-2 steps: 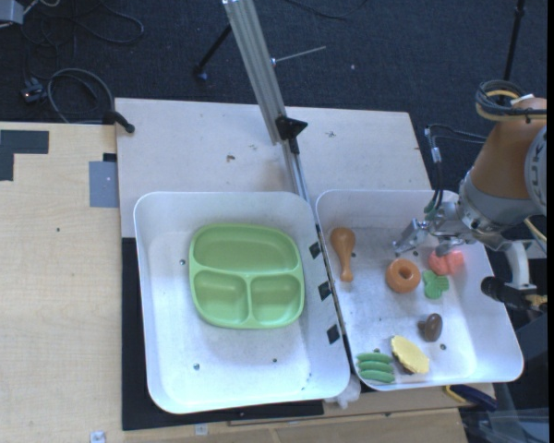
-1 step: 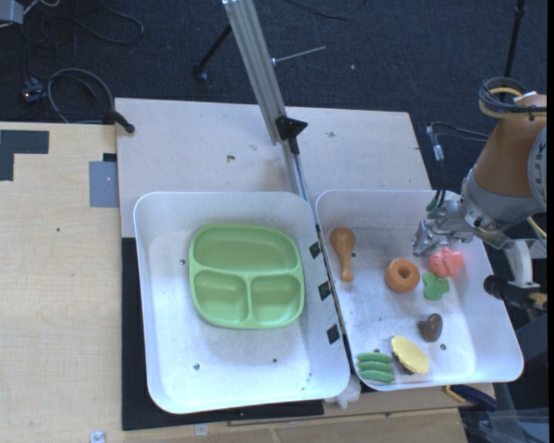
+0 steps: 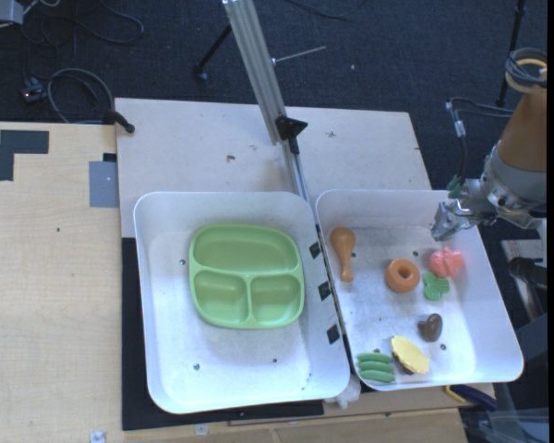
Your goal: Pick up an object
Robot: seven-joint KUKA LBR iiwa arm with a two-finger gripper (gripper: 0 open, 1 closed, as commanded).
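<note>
**Arm poised over the right bin, nothing picked yet**

The metal two-finger gripper (image 3: 446, 224) hung above the right shallow white bin (image 3: 499, 340), just over the pink plastic toy (image 3: 447, 262). I judged it the approach step; next it needed a straight descent. The fingers' spread I could not tell. No writing was legible.

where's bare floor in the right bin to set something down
Bare floor in the right bin: the far strip between drumstick and gripper, and the middle patch left of the donut. Crowded along the right side and near edge.
</note>
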